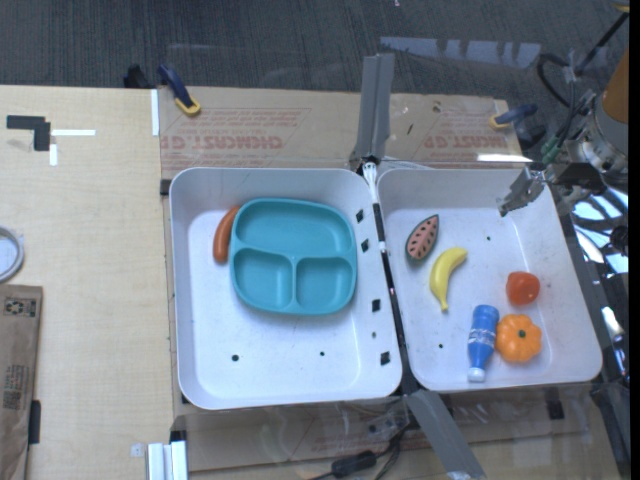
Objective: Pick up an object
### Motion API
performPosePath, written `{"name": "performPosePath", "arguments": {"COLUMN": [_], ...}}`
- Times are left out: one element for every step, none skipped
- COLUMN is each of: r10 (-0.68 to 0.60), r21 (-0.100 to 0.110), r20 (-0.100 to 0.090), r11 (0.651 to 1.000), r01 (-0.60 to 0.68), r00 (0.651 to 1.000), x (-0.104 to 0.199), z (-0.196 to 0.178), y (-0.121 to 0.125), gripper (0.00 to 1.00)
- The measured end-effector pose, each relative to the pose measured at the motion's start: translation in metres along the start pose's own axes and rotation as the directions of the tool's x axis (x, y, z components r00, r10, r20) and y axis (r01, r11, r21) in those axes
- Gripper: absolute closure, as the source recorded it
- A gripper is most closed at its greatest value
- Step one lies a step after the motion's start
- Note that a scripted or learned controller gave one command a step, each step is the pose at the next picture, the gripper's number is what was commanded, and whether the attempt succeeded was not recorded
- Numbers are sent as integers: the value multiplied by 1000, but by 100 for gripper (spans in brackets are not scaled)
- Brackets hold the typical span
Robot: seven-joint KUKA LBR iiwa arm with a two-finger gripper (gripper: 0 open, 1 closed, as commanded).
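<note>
1. Looking down at the surface [90,218], we see two shallow white bins side by side: the left bin [200,368] and the right bin [560,368].
2. We locate the gripper [520,196] at the upper right corner of the right bin, at the end of the arm [610,118] that enters from the right.
3. We cannot tell whether the fingers are apart or together; they appear small and dark against the bin wall. We see nothing between them.
4. We find the candidate objects in the right bin, all below and to the left of the gripper and apart from it:
   - a watermelon slice [422,237] near the divider between the bins;
   - a banana [446,274] just beside and below that slice;
   - a tomato [523,287], the object nearest the gripper, almost straight below it;
   - a small pumpkin [518,338] just below the tomato;
   - a blue bottle [481,341] lying touching or just beside the pumpkin's left side, its white cap toward the near rim.
5. We note a teal divided plate [295,258] in the left bin, with a sausage [223,234] against its left edge.
6. We also see a blue clamp [176,88] on the cardboard behind the left bin.
</note>
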State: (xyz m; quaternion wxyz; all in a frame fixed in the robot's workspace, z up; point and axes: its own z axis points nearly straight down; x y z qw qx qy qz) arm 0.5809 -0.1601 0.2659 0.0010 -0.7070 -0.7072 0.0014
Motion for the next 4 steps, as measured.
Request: {"name": "performPosePath", "arguments": {"r10": [0, 3, 9, -2], "r21": [1, 0, 1, -2], "r20": [-1, 0, -1, 1], "r11": [1000, 1000, 1000, 1000], "r01": [0, -3, -9, 2], "r00": [1000, 1000, 1000, 1000], "x": [59, 68, 67, 116], "z": [109, 175, 167, 74], "y": [7, -11, -12, 40], "gripper": [0, 0, 100, 100]}}
